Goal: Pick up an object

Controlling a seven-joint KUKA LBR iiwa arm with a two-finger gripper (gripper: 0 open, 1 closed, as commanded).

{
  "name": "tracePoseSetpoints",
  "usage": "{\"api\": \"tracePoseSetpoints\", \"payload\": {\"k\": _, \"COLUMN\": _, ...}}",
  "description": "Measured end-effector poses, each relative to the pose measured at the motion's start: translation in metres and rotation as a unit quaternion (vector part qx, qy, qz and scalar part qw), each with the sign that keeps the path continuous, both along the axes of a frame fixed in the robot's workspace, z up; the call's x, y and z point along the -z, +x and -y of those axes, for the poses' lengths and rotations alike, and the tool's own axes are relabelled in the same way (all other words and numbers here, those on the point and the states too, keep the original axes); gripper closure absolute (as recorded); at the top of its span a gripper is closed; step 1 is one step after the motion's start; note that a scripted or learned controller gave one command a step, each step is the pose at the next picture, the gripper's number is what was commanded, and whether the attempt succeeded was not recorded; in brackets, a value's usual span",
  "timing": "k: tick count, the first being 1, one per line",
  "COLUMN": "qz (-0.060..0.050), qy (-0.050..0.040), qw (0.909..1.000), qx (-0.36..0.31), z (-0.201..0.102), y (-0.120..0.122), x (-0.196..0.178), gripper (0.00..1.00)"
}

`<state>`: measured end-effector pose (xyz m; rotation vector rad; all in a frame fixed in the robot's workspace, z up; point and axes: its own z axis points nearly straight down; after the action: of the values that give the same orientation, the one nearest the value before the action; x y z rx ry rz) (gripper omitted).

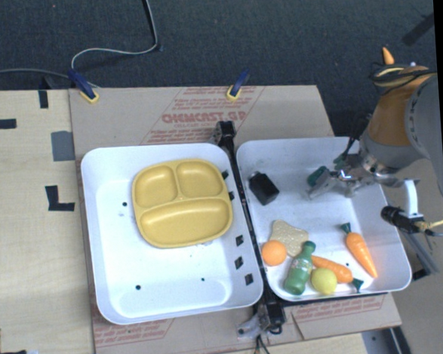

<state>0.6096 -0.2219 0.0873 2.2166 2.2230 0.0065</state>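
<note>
One fixed overhead camera — slanted down on both bins [97, 242]

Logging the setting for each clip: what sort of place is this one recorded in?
Probably a robotics lab bench, not a kitchen: two white bins sit on clamped cardboard, cables trail across the dark floor, and the food, such as the carrot and green bottle, looks like toys.

bins [112, 240]: smooth white plastic, slightly glossy
divided plate [182, 202]: matt yellow plastic
bench cover [195, 117]: brown printed cardboard, matt
bottle [299, 267]: glossy green plastic
</note>
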Motion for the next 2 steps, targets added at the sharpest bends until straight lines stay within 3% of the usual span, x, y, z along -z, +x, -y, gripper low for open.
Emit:
{"api": "tracePoseSetpoints", "payload": {"k": 1, "qz": 0.0, "qy": -0.002, "qw": 1.0, "qx": 0.001, "z": -0.043, "y": -0.012, "x": 0.0, "gripper": 0.0}}
{"api": "tracePoseSetpoints", "payload": {"k": 2, "qz": 0.0, "qy": -0.0013, "qw": 1.0, "qx": 0.0, "z": -0.026, "y": 0.018, "x": 0.0, "gripper": 0.0}}
